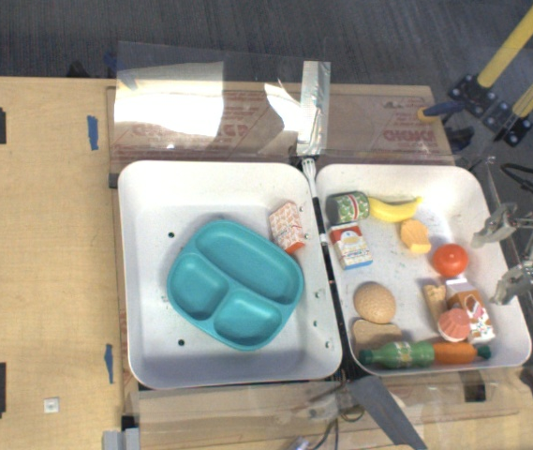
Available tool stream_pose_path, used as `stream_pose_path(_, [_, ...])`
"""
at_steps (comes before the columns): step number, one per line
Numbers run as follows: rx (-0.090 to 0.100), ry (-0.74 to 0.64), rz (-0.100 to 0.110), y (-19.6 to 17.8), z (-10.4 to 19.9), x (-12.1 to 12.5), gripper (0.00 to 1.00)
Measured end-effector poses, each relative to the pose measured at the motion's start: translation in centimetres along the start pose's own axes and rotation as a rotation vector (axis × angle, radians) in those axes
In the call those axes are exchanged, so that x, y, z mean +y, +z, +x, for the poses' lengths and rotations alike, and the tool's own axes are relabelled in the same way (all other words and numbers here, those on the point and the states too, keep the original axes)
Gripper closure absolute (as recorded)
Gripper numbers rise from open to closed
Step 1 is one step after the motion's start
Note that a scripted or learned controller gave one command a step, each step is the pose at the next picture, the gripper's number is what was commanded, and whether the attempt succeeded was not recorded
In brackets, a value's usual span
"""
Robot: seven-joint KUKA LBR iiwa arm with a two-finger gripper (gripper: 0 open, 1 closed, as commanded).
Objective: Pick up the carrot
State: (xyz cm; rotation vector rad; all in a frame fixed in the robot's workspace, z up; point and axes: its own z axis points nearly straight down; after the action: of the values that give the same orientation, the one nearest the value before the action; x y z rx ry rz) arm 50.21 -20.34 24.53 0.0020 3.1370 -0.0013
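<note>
- Gripper point(511, 253) sits over the right rim of the right bin point(472, 181), reaching in from the right side of the view. It shows up pale and thin against the dark floor.
- Little of the arm behind the gripper can be made out. Its links and wrist angle can't be read from here.
- Pincer: two metal fingers point(497, 227) set apart, one toward the far side and one toward the near side. They are spread, with nothing between them.
- Carrot point(453, 352) lies flat along the near wall of the right bin, toward its near right corner. It is well apart from the gripper and not touched.
- The carrot's left end meets the green bottle point(397, 352), which lies in line with it along the same wall.
- Just behind the carrot are a pink round item point(453, 324) and a small printed box point(478, 319), crowded close to it.
- Tomato point(451, 260) is mid-bin, between the gripper and the bin's centre.
- Banana point(394, 208) and green can point(348, 204) are at the far wall.
- Left bin point(144, 251) holds a teal divided plate point(236, 282) and a small carton point(288, 226) by the shared edge.
</note>
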Motion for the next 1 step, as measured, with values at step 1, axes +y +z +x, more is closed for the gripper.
stream_pose_path(1, [0.003, 0.037, -0.001, 5.65, -6.23, -0.45, 0.0])
